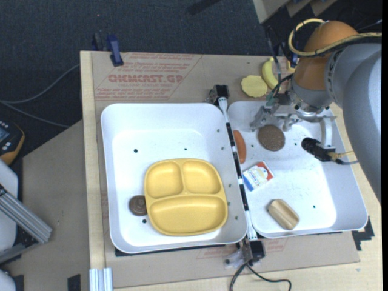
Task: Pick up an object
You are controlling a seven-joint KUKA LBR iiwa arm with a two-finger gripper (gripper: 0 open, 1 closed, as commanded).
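Camera view: a round brown cookie-like disc (pixel 271 138) is seen lying flat in the right shallow white bin (pixel 321 214), directly beneath the two-finger gripper (pixel 276 119); whether it is touched cannot be told. A tan wooden block (pixel 283 214) lies nearby. A yellow divided plastic tray (pixel 183 196) occupies the left white bin (pixel 121 132).

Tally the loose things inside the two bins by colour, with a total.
Yellow: 1, tray
Brown: 2, discs
Orange: 1, oval
Tan: 1, block
White and red: 1, packet
Total: 6
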